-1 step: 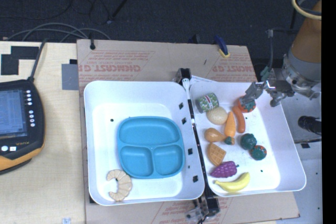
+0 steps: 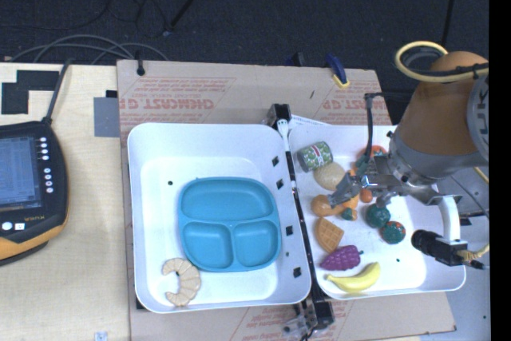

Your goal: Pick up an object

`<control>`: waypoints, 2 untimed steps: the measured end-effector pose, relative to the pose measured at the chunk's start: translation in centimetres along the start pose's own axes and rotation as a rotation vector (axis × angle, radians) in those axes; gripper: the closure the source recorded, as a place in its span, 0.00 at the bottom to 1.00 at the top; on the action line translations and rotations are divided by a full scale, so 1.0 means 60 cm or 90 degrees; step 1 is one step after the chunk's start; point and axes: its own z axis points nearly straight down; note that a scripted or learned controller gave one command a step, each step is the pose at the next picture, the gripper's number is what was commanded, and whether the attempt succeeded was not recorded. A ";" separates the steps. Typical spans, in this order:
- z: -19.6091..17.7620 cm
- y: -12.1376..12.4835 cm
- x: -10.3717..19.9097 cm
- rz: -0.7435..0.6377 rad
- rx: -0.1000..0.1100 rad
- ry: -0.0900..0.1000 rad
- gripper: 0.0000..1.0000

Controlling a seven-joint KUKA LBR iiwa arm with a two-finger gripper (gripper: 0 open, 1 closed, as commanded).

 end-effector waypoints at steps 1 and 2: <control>-0.022 0.005 -0.008 0.004 -0.005 -0.002 1.00; -0.132 -0.034 0.111 -0.002 -0.009 -0.002 1.00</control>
